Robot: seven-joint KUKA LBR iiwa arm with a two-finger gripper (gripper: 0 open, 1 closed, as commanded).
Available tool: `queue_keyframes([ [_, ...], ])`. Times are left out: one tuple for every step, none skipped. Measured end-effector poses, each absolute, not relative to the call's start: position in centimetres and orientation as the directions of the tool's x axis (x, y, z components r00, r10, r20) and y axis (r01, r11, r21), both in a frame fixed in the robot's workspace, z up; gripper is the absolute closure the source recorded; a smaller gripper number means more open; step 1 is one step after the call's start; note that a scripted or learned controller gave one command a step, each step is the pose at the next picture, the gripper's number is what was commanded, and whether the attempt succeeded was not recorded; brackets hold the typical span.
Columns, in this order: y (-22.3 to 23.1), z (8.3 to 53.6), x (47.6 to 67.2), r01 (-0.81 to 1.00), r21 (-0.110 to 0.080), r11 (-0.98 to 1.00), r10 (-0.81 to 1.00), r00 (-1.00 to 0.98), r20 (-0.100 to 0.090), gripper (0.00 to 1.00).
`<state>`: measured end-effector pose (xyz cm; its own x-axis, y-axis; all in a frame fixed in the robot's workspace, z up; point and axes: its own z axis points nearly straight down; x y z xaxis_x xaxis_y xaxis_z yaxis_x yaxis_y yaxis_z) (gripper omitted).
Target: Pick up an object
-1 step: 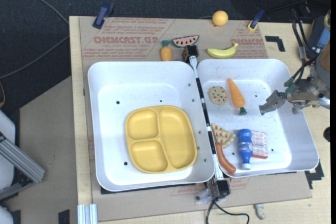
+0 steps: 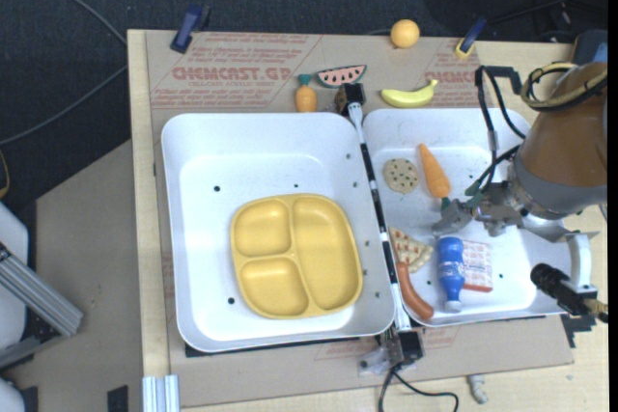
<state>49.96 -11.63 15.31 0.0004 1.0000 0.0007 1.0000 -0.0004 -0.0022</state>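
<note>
Nearest, the right bin (image 2: 502,125) holds a sausage (image 2: 415,296), bottle (image 2: 450,271), waffle (image 2: 411,251), cookie (image 2: 400,174) and carrot (image 2: 434,170). The left bin (image 2: 193,150) holds a yellow tray (image 2: 294,254). The gripper (image 2: 462,210) hovers above the bottle; whether its fingers are parted cannot be told.

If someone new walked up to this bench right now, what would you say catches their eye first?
Probably the yellow tray with three compartments, alone in the left bin. Next, the arm reaching in over the right bin, its gripper low among toy foods: a carrot, a cookie and a blue bottle. Behind the bins lie a banana, a watermelon slice and an orange ball.
</note>
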Motion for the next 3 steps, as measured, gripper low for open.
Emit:
queue_keyframes([
  [-10.6,9.0,50.2,1.0,0.008,-0.001,1.0,0.001,-0.001,0.0],
  [-9.9,9.1,48.7,1.0,0.028,-0.003,1.0,0.003,-0.01,0.0],
  [-9.8,10.2,48.7,1.0,0.029,-0.002,1.0,0.002,-0.007,1.0],
])
